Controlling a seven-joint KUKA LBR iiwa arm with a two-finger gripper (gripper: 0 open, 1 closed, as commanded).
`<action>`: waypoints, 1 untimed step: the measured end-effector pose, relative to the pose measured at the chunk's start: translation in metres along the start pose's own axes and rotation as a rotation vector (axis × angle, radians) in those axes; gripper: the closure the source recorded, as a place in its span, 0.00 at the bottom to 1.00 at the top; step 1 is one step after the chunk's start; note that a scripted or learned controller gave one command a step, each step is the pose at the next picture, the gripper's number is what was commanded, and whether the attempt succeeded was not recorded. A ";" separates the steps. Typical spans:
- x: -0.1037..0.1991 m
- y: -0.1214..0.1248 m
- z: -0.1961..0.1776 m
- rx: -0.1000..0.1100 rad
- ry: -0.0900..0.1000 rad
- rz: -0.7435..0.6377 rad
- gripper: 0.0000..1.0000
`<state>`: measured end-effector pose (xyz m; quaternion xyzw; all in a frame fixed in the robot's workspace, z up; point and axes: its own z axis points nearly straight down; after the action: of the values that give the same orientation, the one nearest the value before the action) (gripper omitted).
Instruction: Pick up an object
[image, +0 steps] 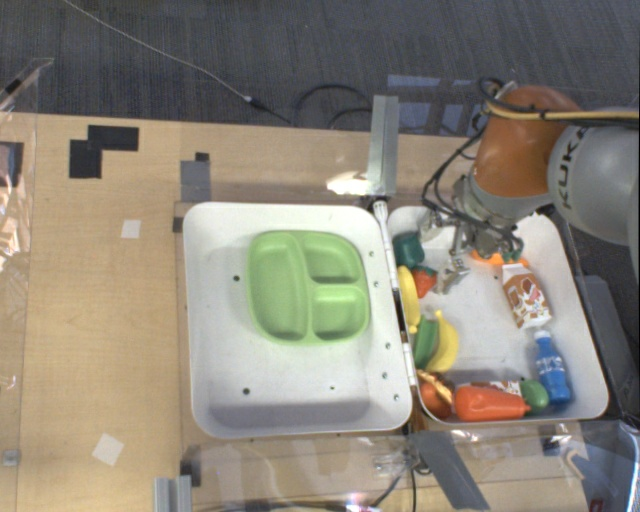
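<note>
I was watching from far away, and the arm reached in from the right, over the right bin. Its hand hung low near the top of that bin, and I could not tell how it was set, because the metal bits were small and blurry from up here. I saw nothing in it. It pointed down, I think so it could drop onto a toy from above. Just beside it sat a small orange thing, and near that lay a brown and white packet. Most toys were pushed against the left wall of the bin: a green thing, a yellow banana shape, a red thing, and lower down a green and yellow pile. Along the bottom lay an orange carrot-like toy and a blue bottle. I guessed they slid there from being dropped. The left bin held a green tray with three parts, lying flat in the middle. The bench around the bins was light wood. The job had not got far, I thought, since no toy was lifted yet
</note>
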<state>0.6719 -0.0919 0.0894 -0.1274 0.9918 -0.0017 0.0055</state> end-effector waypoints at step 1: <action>0.032 -0.038 -0.033 -0.001 -0.001 -0.257 0.00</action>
<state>0.6496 -0.1364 0.1220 -0.2537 0.9673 -0.0018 0.0057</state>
